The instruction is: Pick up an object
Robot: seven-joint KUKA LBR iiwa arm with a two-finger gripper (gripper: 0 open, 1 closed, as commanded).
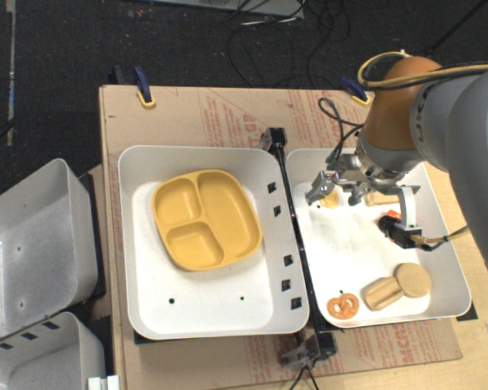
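Operator: Report claw status.

Technician: The gripper point(335, 192) is low over the far-left part of the right bin point(451, 254), beside the divider between the bins. A small pale object point(331, 202) lies just under it. Whether the claw is open, closed, or gripping cannot be determined.

Operator: Other candidates?

Technician: A wooden cylinder point(381, 292) touching a wooden disc point(412, 279) and a pretzel-shaped piece point(342, 305) sit along the right bin's near edge. The yellow divided plate point(205, 218) occupies the left bin point(146, 299), probably too broad for the claw.
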